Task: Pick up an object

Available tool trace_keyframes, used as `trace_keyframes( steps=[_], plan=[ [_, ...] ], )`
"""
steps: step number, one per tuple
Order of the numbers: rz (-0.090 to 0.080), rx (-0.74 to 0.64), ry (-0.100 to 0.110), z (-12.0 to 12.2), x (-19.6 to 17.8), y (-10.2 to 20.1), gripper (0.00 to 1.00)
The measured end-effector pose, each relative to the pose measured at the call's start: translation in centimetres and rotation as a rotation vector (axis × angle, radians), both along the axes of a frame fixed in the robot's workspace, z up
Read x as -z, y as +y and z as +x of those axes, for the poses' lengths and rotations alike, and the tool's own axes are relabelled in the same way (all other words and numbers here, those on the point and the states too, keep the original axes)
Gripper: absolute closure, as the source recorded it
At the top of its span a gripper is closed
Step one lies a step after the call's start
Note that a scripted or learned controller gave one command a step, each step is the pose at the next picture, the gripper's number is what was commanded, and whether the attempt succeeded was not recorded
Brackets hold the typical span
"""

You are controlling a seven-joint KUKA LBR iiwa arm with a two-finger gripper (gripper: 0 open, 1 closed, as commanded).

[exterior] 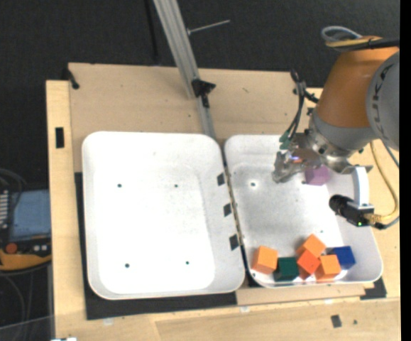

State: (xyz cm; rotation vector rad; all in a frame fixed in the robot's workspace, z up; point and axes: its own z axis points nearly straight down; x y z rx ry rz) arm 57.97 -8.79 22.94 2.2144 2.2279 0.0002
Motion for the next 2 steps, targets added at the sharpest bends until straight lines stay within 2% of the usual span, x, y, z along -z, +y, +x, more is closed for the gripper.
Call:
trace_keyframes(
  steps=[2],
  plan=[
    [0.002, -0.001, 0.0, 0.5, 0.8, 12.0, 1.0]
  ],
)
